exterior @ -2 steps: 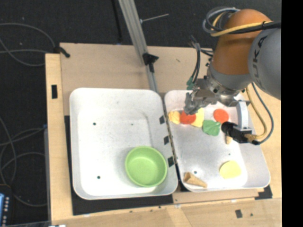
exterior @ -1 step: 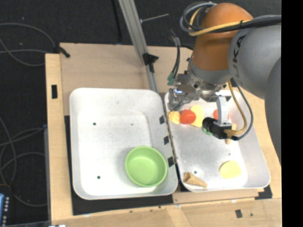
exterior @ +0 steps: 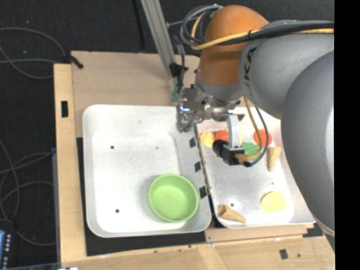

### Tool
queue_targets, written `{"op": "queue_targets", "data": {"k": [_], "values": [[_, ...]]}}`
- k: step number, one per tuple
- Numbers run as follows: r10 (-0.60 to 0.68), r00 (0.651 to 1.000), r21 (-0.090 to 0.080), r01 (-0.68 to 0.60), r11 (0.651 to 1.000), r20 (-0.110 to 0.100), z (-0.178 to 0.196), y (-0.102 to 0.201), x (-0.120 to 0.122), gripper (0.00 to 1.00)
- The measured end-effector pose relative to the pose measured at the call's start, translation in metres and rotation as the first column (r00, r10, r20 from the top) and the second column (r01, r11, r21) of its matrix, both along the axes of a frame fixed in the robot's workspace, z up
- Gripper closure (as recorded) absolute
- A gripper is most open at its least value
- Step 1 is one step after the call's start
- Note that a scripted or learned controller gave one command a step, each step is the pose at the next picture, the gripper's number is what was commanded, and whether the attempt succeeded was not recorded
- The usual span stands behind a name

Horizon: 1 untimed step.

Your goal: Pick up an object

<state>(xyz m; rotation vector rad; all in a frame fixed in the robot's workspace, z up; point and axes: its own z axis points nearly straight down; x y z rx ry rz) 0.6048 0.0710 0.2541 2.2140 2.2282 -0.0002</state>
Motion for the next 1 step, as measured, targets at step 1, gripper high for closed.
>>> {"op": "queue_targets", "data": {"k": [1], "values": [[-0.003,1.000,-0.001,0.003,1.000,0.001,0.0011,-0.0026,0.0000,0.00]]}}
